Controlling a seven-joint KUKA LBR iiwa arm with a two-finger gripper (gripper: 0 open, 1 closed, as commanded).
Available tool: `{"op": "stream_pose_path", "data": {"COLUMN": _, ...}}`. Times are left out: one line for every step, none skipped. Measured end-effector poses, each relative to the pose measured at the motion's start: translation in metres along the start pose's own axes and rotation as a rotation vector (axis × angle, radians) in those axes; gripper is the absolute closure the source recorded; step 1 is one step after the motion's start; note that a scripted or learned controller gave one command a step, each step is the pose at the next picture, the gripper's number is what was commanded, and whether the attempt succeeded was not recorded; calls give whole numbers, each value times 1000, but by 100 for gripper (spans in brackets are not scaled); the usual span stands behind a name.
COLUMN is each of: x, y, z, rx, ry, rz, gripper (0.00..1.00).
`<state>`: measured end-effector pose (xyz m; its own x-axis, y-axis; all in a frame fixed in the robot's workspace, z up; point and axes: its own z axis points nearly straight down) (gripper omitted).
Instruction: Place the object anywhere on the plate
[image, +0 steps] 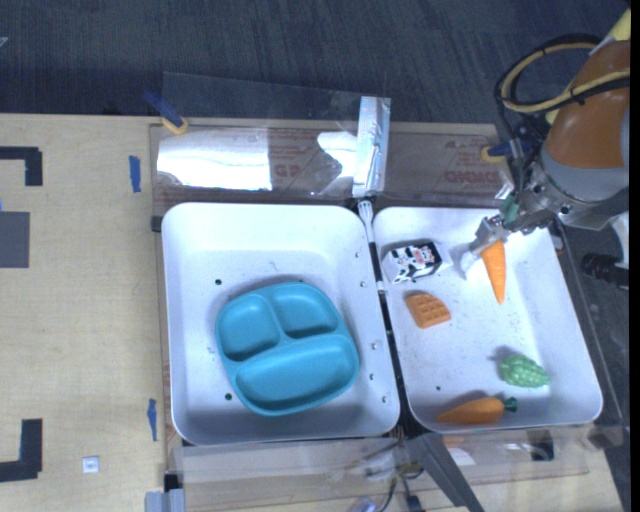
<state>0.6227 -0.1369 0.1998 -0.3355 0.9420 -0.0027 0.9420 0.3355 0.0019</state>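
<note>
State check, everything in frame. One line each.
gripper: over the right bin's far side, fingers closed on a carrot's top
held carrot: hanging tip down
second carrot: lying flat at the right bin's near edge
blue plate: upright in the left bin, nothing on it
black-and-white toy: lying loose
orange waffle piece: lying flat
green item: resting loose

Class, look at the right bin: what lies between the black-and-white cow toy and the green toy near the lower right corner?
In the camera view, the orange waffle-like piece sits between the cow toy and the green toy, close to the cow; past it, bare bin floor.
</note>
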Motion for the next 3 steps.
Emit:
{"op": "stream_pose_path", "data": {"x": 95, "y": -7, "z": 15, "rx": 2, "ry": 6, "rz": 76, "gripper": 100}}
{"op": "stream_pose_path", "data": {"x": 163, "y": 8, "z": 15, "rx": 2, "ry": 4, "rz": -119, "gripper": 100}}
{"op": "stream_pose_path", "data": {"x": 269, "y": 17, "z": 26, "rx": 5, "ry": 5, "rz": 91, "gripper": 100}}
